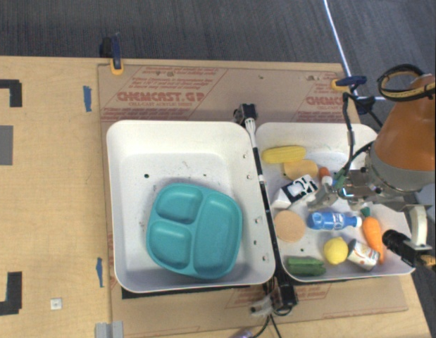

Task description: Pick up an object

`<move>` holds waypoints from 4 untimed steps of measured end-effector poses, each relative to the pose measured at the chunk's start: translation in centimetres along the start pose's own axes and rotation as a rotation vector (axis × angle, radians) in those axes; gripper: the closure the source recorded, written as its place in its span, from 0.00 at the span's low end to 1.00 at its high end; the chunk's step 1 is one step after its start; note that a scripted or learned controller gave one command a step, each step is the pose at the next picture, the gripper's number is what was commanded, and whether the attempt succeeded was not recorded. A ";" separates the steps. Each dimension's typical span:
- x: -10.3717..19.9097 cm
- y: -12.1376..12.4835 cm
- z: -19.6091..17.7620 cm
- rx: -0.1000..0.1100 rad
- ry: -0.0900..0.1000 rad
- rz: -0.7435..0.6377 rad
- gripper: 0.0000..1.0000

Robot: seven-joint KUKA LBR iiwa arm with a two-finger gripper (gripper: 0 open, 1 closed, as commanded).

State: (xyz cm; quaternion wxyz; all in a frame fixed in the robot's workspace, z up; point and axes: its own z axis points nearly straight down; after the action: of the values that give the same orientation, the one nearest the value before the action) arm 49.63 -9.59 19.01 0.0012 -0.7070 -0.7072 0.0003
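Two white bins side by side: left bin [126, 189] holding one teal divided tray [195, 229], right bin [302, 134] crowded so picks abound. Gripper [329, 194] low at right bin's centre, opening impossible to tell, nothing visibly held. Around it: one corn cob [284, 153] at eleven o'clock, blue bottle [332, 221] at six, one lemon [336, 251], one carrot [373, 234].
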 end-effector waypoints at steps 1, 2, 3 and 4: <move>-6.6 4.7 1.8 -0.004 -0.003 0.034 0.00; -2.1 4.2 8.4 -0.004 -0.002 0.118 0.00; -2.7 11.8 10.4 -0.004 -0.002 0.069 0.00; -2.7 11.9 9.3 -0.009 -0.003 0.068 1.00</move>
State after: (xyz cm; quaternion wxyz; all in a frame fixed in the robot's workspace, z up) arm 61.51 -12.30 9.67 -0.0028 -0.7306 -0.6828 -0.0018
